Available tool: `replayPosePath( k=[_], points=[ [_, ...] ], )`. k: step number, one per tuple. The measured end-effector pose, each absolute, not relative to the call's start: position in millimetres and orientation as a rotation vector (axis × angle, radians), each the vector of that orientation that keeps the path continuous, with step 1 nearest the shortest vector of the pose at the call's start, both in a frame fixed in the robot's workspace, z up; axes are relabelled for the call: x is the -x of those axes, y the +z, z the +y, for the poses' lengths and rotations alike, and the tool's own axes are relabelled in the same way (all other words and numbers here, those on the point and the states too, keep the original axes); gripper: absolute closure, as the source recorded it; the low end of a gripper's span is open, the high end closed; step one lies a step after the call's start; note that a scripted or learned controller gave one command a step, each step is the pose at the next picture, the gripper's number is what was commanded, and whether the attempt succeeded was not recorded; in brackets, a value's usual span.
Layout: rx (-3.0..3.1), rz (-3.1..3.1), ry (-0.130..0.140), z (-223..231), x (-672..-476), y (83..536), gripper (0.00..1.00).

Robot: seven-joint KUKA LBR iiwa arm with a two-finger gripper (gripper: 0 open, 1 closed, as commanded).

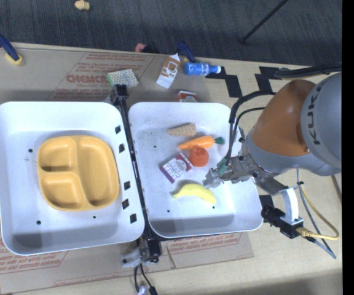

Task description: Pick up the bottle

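The bottle is small and blue with a paler cap. It lies on its side on the cardboard behind the right bin, outside both bins. My gripper hangs low over the right side of the right bin, just right of the banana and below the red round fruit. It is far from the bottle, and I see nothing held in it. The grey and orange arm covers the bin's right rim.
The right bin also holds a carrot, a tan bread-like piece and a purple packet. A yellow divided plate lies in the left bin. Small cartons and a green sponge-like pad sit near the bottle.
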State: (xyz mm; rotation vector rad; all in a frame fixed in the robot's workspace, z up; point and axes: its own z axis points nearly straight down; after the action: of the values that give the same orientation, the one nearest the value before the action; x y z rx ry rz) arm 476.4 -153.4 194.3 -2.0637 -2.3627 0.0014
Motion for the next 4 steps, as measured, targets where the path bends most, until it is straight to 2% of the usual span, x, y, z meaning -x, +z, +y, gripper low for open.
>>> replayPosePath(
  k=[1, 2, 3, 4],
  points=[
    [2.275, -2.163, 0.002, -211.1, -476.1, 189.7, 1.0],
    [2.183, -2.253, 0.002, -160.7, -476.3, 203.8, 1.0],
    [1.695, -2.641, 0.001, -152.7, -476.5, 202.4, 1.0],
    [1.685, -2.651, 0.002, -211.7, -476.3, 208.4, 1.0]
  ],
)
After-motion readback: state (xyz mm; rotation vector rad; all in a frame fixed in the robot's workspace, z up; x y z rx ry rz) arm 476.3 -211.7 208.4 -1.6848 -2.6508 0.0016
